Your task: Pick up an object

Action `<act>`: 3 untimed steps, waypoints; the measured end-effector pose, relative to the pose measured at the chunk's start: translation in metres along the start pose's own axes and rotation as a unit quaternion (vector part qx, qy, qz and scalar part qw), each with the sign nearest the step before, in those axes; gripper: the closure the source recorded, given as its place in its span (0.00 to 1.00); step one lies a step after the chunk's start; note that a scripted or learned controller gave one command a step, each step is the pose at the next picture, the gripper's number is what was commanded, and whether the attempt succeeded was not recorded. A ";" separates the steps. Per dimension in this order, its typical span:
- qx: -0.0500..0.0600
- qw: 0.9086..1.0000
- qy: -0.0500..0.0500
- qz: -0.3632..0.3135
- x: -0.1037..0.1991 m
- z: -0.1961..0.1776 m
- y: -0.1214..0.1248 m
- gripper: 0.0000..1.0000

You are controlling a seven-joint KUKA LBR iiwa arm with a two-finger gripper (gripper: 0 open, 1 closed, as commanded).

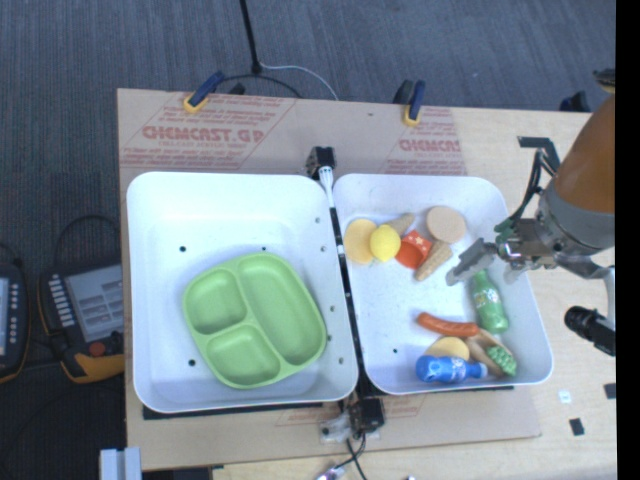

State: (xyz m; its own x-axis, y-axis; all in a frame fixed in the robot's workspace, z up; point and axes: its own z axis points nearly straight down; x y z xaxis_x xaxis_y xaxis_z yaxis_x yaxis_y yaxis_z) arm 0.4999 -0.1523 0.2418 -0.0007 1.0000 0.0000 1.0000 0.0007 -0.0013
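The right bin point(520, 218) holds several toy foods. A yellow lemon point(385, 241) lies next to a yellow round piece point(358, 240) and a red piece point(410, 253). A tan cone with a round top point(440, 236) rests near them. A green bottle point(490, 303) lies by the right wall, an orange sausage point(448, 324) below it, and a blue bottle point(450, 370) at the front edge. My gripper point(492, 265) hovers open just above the green bottle's top end, with nothing between its fingers.
The left bin point(160, 218) carries a green divided plate point(255, 318). A black clip point(321, 160) sits at the bins' shared top edge. More small toys point(497, 353) crowd the right bin's front right corner. The arm's orange band point(600, 158) is at the right.
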 end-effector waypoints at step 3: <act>-0.016 0.992 -0.009 -0.127 0.050 0.148 -0.007 0.00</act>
State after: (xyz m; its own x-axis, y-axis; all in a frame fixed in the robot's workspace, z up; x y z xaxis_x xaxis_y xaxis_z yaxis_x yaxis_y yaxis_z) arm 0.4927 -0.1026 0.0939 -0.2529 0.9673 -0.0210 0.9669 0.2534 0.0285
